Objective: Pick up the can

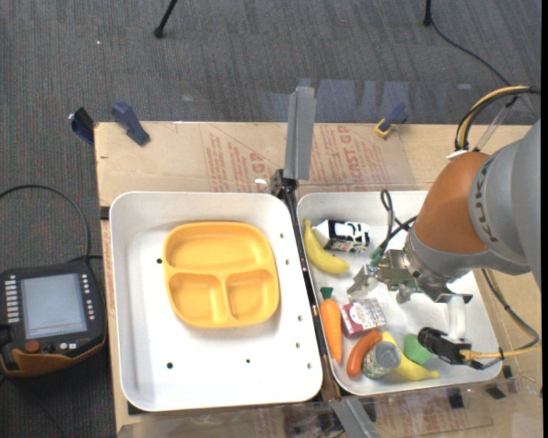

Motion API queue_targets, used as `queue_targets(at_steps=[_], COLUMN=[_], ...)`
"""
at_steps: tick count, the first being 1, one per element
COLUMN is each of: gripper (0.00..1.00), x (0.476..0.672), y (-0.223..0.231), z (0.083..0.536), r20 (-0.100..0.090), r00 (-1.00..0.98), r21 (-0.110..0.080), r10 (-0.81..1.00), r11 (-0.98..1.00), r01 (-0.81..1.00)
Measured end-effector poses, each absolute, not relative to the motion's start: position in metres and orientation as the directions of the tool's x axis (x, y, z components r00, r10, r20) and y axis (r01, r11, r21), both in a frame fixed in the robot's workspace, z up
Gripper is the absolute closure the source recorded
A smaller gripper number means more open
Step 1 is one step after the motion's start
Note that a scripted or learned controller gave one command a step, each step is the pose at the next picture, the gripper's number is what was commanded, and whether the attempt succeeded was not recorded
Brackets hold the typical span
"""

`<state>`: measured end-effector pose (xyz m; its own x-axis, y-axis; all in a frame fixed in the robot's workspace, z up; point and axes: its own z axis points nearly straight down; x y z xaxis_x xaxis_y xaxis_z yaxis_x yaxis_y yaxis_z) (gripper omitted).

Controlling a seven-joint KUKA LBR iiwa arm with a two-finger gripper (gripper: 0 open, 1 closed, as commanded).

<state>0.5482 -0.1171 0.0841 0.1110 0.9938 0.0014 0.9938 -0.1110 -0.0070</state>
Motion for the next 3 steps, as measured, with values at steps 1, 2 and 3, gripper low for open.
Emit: queue_targets(at_steps=[1, 2, 3], gripper=[0.0, 0.0, 0.0], x=[0.569, 0.509, 0.567], y=[-0.197, -0.159, -0.198], z=[0.084, 0.084, 0.083], r20=[0.003, -0.001, -0.002], r00=[0.462, 0.514, 0.667], r21=[-0.009, -0.01, -0.011], r10=[0.887, 0.858, 0.745], r11=[-0.462, -0.514, -0.666], r01=[0.887, 0.858, 0.745])
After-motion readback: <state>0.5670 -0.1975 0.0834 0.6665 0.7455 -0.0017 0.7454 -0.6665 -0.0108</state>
